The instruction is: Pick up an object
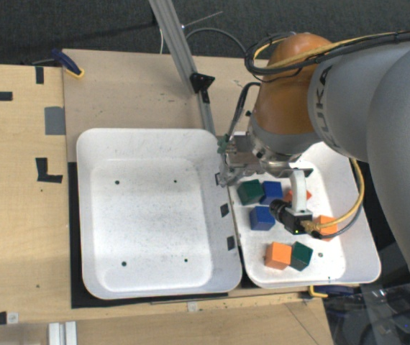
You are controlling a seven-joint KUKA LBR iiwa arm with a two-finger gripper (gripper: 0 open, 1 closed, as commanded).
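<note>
My gripper [235, 169] hangs low over the left rim of the right bin [349, 268], under the orange wrist band. Just below it lies a dark green block [249, 190], with a blue block [272, 190] touching its right side. A second blue block [262, 218] sits a little nearer the front. An orange block [278, 254] and another dark green block [301, 255] lie side by side near the bin's front. The gripper's tip is hidden by the wrist housing.
The left bin [147, 214] stands alongside, its right wall touching the right bin. A slanted metal pole [180, 45] runs from the top down to the bins' shared back corner. An orange cable and a black fitting [298, 221] hang over the right bin.
</note>
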